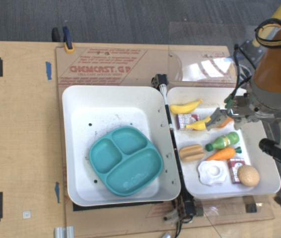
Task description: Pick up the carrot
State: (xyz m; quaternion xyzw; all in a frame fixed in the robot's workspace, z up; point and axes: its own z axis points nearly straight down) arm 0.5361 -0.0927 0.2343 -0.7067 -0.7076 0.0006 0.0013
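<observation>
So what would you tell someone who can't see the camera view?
A robot gripper hovers over the right bin of toy food, above the carrot. Nearby lie a banana and green bottle; the left bin holds a teal plate.

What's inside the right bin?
Right bin holds banana, hot dog, green bottle, carrot, egg, a white piece, small cartons. Gripper hangs over more pieces, partly covering them.

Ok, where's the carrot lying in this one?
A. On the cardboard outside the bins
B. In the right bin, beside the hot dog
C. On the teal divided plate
B: the carrot lies in the right bin, just right of the hot dog.
</observation>
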